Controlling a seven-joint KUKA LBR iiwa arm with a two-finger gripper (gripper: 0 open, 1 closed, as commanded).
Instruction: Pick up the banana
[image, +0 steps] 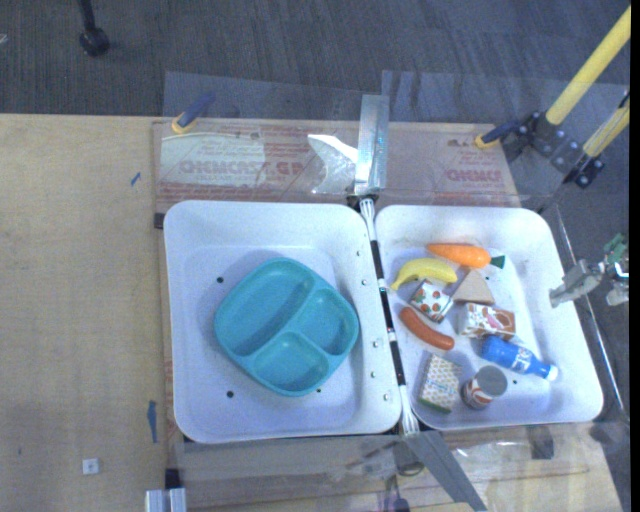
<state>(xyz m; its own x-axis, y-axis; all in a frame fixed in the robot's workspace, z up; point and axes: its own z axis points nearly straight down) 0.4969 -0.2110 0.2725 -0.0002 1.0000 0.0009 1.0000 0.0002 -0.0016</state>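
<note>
The yellow banana (424, 271) lies curved in the upper left part of the right bin (560, 245), close to the divider between the bins. An orange carrot (460, 254) lies just behind it and a small patterned block (431, 299) touches its front side. What I take for my gripper (592, 280) is a grey metal piece at the view's right edge, just outside the right bin's right rim and well to the right of the banana. Nothing is visibly held in it.
The left bin (190, 250) holds a teal divided plate (287, 326). Around the banana in the right bin lie a red sausage (427, 328), a tan wedge (475, 288), a blue bottle (515, 358), a cracker-like block (438, 382) and a small can (482, 387). Yellow poles (595, 60) stand at the top right.
</note>
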